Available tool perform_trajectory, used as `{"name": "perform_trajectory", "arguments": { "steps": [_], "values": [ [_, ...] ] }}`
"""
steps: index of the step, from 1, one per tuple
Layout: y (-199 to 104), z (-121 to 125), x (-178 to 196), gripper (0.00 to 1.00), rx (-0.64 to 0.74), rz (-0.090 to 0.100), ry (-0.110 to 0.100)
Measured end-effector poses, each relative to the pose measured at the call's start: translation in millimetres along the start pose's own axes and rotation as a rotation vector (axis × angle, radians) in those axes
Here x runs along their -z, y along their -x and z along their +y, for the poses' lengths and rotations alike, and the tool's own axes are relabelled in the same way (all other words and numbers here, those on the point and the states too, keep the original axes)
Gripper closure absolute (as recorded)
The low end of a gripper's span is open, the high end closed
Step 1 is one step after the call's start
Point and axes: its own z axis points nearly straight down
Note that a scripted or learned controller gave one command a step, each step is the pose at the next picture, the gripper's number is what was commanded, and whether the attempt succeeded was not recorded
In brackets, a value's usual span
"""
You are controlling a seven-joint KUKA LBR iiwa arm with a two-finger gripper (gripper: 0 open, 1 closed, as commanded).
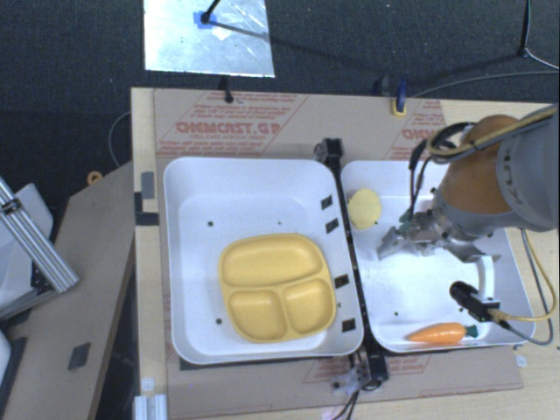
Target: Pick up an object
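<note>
In the right bin [385, 318], a pale yellow round object [364, 206] lies near the upper left corner. An orange carrot [437, 332] with a green tip rests along the front wall. My gripper [395, 240] hangs low over the middle of this bin, just below and right of the yellow object and well above the carrot. It is seen from above, and nothing shows in its grasp. The grey arm with its orange band [477, 178] covers the bin's right part.
The left bin [188, 261] holds a yellow divided plate [276, 285]. A black divider [346, 252] runs between the bins. Cables [516, 318] trail from the arm over the right bin's front right corner. Cardboard [262, 121] lies under both bins.
</note>
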Motion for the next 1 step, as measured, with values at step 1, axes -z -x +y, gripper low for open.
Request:
{"name": "perform_trajectory", "arguments": {
  "steps": [1],
  "values": [
    [0.8,1.8,14.4,1.0,-0.001,-0.002,0.007]
  ]
}}
